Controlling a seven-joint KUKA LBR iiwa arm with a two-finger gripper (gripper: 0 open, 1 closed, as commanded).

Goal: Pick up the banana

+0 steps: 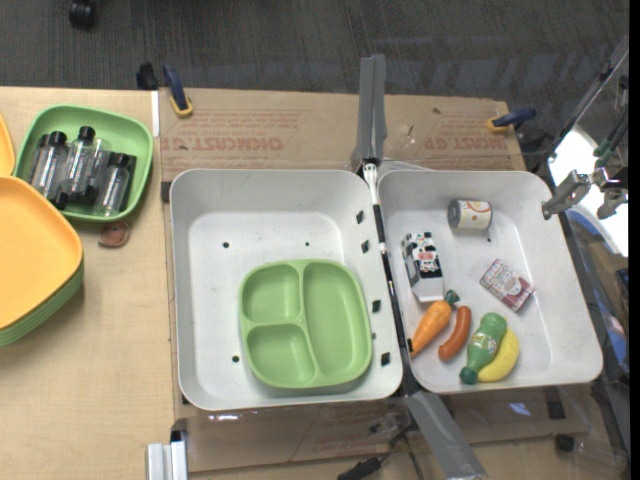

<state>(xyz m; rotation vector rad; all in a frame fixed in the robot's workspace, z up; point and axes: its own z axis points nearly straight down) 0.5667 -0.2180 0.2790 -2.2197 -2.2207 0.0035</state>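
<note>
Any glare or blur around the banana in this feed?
Camera view: banana evenly lit and sharp enough, no glare on it; soft shadows under the toys; bright window-like glare at the right edge, near the blurry gripper.

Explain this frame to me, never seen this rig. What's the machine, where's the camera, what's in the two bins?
One camera, fixed above the bench, looks down at a slant on two shallow white bins side by side. The machine is a KUKA iiwa arm that reaches in from the right of the picture; grey metal parts at that edge, above the right bin's rim, are probably its end, too unclear to read as a gripper. Nothing is seen held.

The left bin holds a green divided tray. The right bin holds toy items: the banana, the target, at the near right, touching a green bottle; then a sausage, a carrot, a black-and-white carton, a small can and a pink packet.

Off to the left sit stacked orange plates and a green dish of vials.
</note>
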